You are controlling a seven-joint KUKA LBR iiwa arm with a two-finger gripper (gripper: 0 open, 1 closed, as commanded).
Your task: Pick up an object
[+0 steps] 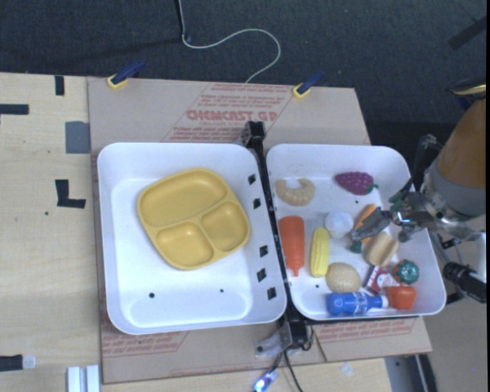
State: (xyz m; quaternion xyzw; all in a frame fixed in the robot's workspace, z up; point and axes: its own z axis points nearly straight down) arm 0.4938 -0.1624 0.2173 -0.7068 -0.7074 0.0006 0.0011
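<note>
The right bin (310, 160) holds several toy foods: a tan pastry (296, 191), purple grapes (355, 182), an orange carrot-like piece (291, 243), yellow corn (319, 251), a small white item (339, 221), a beige potato (343, 278), a blue bottle (355, 303), a red piece (402, 297) and a green ball (406, 271). My gripper (381, 225) hangs low over that bin's right side. It is just above a tan bun (381, 250) and beside a small orange piece (366, 216). Nothing is visibly lifted.
A yellow divided plate (194, 217) lies in the left bin (118, 243). Black clips (265, 243) run along the wall between the bins. Both bins rest on a cardboard sheet (220, 109), with a white cable (229, 39) behind it.
</note>
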